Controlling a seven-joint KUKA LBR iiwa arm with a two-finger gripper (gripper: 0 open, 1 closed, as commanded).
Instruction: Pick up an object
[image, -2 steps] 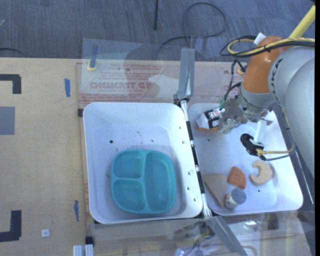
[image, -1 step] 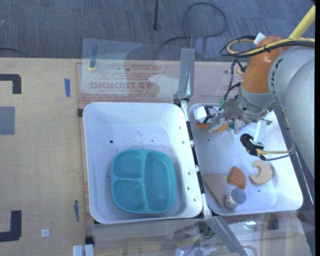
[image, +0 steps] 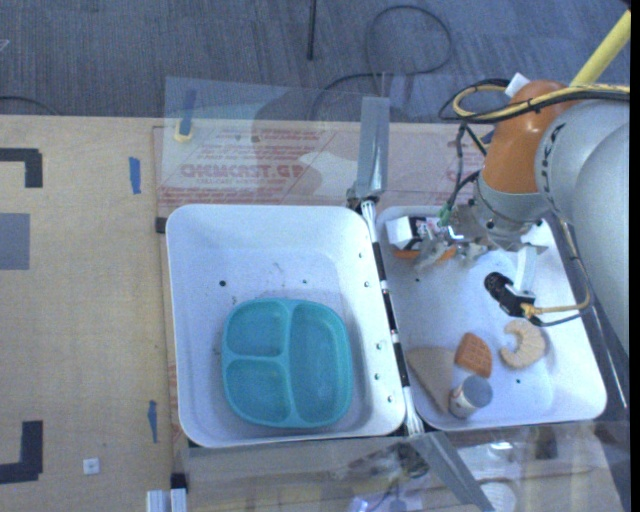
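Over the right bin's (image: 590, 395) far corner the gripper (image: 437, 245) hangs low; whether it grips anything, I cannot tell. Nothing looks lifted: biscuit (image: 474, 353) and crescent (image: 524, 343) lie nearer the front.

The grey arm (image: 590, 170) with its orange band is covering the right white bin's (image: 440, 300) far corner, blurring the small tool (image: 437, 243) beneath.

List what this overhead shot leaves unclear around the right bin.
- Gripper, camera view: small and blurred, so its finger state is unreadable.
- Right bin: its far right corner is covered by the arm.
- Small cup: too small to identify.
- Orange scrap beside the gripper: too small to name.
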